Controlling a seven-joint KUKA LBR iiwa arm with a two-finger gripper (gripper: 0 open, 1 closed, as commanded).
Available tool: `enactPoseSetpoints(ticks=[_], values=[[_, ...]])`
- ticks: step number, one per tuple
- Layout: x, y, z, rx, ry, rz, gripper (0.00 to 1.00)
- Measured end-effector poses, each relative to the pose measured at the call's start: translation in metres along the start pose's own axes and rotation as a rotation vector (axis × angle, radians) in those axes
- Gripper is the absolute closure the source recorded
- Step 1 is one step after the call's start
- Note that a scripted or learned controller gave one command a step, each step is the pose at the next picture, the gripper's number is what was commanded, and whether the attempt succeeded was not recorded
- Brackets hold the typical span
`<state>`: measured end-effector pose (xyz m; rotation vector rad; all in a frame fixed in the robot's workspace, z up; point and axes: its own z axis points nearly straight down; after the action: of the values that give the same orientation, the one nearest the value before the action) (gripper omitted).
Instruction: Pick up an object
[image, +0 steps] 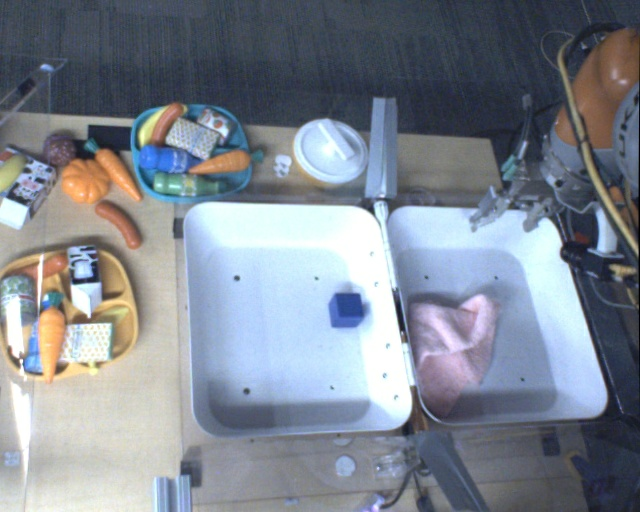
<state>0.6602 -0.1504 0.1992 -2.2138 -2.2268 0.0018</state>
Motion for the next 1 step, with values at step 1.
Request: enactPoseSetpoints(ticks=[1], values=[[-0.0163,-0.057,0.0492,-0.001,0.0,-0.197,0.0]])
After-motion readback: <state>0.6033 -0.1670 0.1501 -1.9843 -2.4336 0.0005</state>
